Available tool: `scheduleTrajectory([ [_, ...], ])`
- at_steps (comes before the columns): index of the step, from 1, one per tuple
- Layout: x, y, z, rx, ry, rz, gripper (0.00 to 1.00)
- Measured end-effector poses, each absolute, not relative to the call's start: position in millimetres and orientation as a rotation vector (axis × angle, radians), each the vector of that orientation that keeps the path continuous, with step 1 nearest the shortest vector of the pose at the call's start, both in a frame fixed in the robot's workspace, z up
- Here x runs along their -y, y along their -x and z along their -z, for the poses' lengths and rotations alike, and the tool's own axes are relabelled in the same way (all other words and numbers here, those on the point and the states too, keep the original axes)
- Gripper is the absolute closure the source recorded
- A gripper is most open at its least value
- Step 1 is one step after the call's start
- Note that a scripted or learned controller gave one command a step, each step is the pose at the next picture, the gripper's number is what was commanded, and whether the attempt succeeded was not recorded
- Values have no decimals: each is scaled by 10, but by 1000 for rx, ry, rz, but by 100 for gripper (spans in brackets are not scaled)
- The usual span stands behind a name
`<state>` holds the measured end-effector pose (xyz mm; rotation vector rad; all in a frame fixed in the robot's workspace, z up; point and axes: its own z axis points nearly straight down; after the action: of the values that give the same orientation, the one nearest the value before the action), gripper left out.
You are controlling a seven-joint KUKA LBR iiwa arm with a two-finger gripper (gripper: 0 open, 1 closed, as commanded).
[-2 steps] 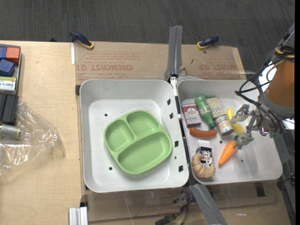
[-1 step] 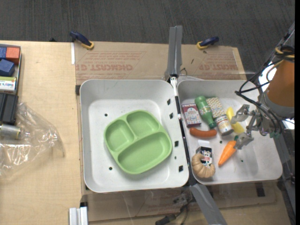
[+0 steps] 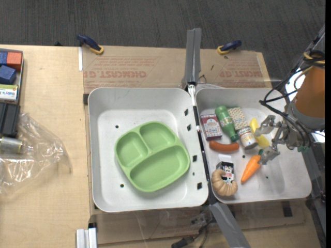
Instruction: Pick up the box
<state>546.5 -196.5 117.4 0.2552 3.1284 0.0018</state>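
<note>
The box (image 3: 210, 126), small and dark red with a pale label, lies flat in the right bin (image 3: 289, 182) close to its left wall. My gripper (image 3: 268, 139) hangs over the middle of that bin, well to the right of the box and apart from it. Its fingers (image 3: 267, 122) are spread open. A small yellow piece (image 3: 262, 140) lies under the gap between them, and I cannot tell whether they touch it. The orange band (image 3: 312, 93) of the arm is at the right edge.
Between box and gripper lie a green bottle (image 3: 226, 122), a speckled packet (image 3: 239, 118), a small can (image 3: 247, 138) and a sausage (image 3: 224, 146). A carrot (image 3: 250, 168), a black carton (image 3: 226, 170) and a bun (image 3: 224, 186) lie nearer. The left bin (image 3: 103, 138) holds a green divided plate (image 3: 151, 155).
</note>
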Motion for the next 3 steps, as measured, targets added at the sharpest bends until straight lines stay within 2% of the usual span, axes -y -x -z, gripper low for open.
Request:
scheduleTrajectory([
  [1, 1965, -5465, -1174, -3128, -255, -2, 0],
  [2, 1684, -6027, -1650, -3028, -821, -1, 0],
  [3, 1747, -6046, -1242, -2712, -1585, 1, 0],
])
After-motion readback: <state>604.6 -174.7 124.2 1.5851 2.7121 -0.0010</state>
